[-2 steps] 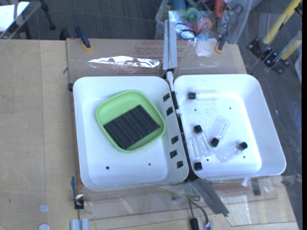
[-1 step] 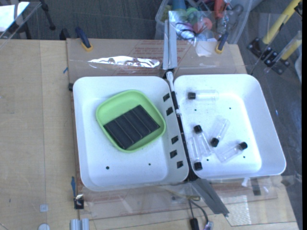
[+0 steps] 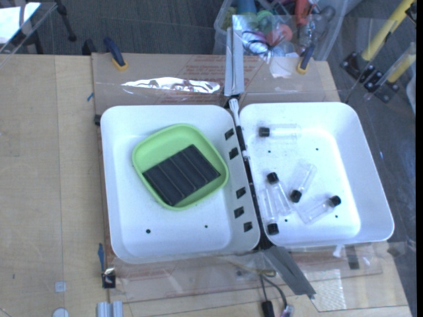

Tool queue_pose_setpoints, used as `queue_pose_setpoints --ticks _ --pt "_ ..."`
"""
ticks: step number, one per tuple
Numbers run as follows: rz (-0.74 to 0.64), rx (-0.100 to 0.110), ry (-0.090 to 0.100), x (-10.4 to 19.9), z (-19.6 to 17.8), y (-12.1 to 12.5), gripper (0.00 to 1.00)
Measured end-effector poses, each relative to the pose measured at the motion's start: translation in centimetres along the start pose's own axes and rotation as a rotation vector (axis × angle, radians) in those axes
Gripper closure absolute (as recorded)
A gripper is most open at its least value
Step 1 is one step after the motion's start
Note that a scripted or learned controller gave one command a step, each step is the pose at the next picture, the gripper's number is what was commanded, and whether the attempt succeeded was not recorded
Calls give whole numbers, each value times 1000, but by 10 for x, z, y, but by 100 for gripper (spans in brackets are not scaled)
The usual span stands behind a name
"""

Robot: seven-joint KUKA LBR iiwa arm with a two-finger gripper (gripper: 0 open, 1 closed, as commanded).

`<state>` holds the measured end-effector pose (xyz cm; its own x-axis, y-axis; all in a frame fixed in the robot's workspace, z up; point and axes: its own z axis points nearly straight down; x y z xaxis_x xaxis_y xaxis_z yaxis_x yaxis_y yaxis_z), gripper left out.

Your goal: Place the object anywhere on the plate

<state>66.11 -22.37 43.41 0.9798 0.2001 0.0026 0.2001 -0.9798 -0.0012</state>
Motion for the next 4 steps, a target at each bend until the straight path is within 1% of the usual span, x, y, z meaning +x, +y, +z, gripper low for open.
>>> queue_pose_setpoints --ticks 4 --pt "0 0 0 0 0 0 0"
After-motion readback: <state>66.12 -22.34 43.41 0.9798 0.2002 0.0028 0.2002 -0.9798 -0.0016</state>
